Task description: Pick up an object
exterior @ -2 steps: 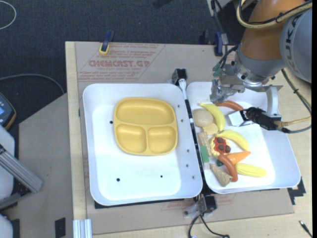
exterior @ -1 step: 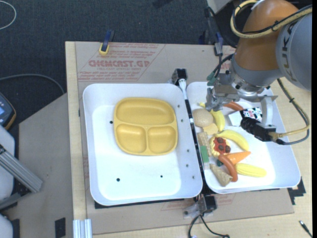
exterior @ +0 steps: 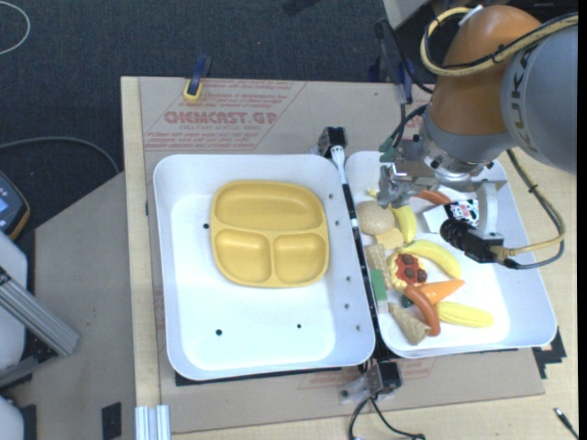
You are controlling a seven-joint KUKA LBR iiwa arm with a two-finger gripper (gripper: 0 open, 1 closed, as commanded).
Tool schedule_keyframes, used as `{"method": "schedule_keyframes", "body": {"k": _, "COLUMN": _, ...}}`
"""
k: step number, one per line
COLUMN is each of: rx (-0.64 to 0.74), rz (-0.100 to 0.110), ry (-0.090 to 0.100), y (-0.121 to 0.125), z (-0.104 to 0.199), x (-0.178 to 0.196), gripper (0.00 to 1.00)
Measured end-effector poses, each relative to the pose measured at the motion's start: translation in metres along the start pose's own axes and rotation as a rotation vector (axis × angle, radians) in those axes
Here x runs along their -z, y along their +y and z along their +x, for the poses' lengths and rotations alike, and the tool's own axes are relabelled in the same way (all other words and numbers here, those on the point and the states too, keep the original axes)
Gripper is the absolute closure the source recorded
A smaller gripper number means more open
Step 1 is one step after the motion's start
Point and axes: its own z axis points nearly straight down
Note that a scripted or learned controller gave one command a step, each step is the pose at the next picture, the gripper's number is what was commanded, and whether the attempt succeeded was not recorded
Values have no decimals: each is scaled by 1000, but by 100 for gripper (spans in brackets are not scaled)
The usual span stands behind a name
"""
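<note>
Right bin [exterior: 527, 324], fingers [exterior: 394, 186] low above potato [exterior: 373, 216], banana [exterior: 433, 255] nearby

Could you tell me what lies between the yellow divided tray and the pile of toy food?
In the camera view, bare white floor of the left bin, then the two bins' adjoining rims, separate the yellow divided tray from the toy food.

The hand [exterior: 396, 183] hangs low over the right bin [exterior: 527, 314], just above a potato [exterior: 373, 216] and a banana [exterior: 435, 255]. Well to its left, a yellow divided tray [exterior: 270, 232] lies in the left bin [exterior: 183, 273].
</note>
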Motion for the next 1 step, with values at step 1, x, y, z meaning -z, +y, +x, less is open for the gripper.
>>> {"method": "schedule_keyframes", "body": {"k": 1, "rx": 2, "rz": -6, "ry": 0, "y": -2, "z": 12, "x": 9, "gripper": 100}}
